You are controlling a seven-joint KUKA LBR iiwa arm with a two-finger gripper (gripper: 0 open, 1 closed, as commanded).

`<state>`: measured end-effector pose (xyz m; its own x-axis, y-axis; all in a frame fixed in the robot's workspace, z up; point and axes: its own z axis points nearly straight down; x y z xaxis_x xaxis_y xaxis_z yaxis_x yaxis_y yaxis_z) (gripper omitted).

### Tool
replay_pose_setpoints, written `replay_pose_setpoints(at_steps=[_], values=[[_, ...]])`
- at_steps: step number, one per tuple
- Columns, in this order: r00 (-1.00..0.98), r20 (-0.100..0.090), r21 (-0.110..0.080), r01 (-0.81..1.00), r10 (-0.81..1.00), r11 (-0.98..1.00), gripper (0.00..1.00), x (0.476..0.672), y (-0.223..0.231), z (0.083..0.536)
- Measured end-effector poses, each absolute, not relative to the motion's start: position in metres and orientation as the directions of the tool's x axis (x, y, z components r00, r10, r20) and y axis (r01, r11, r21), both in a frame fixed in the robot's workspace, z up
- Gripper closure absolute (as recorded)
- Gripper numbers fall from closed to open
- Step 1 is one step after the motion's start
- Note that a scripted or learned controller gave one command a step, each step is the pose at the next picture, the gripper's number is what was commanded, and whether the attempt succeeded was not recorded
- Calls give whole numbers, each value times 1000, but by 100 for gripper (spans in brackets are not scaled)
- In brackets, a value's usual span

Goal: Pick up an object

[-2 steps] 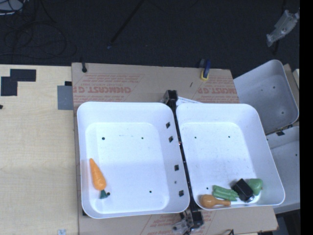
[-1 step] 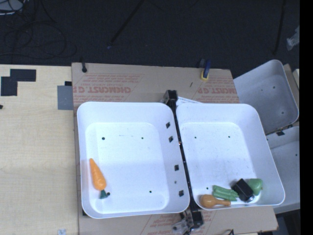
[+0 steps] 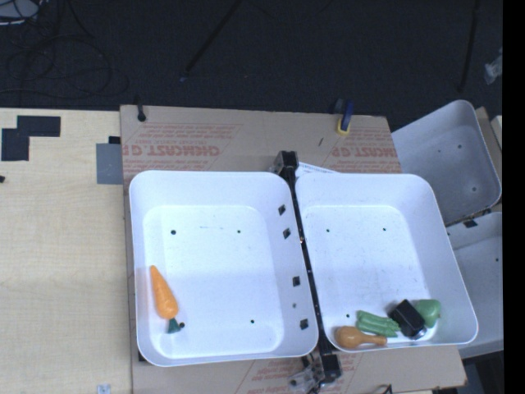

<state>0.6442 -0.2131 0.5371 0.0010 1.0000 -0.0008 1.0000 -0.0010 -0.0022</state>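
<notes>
In the left bin, a carrot lies alone.

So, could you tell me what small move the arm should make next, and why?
Probably swing in over the left bin toward the carrot. It lies alone near the front-left corner, while the right bin's items are crowded together.

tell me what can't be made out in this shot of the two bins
1. Black object in the right bin, camera view: too small and dark to identify, and it covers part of the green item behind it.
2. Green pod-shaped item: its right end is hidden under the black object.
3. Carrot in the left bin: its dark leafy tip is too small to make out.
</notes>
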Motion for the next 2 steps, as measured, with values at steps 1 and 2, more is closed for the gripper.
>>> replay_pose_setpoints(at_steps=[1,2], values=[[-8,1,-4,1000,1000,8,0,645,-211,537],[-9,1,-4,1000,1000,9,0,645,-211,537]])
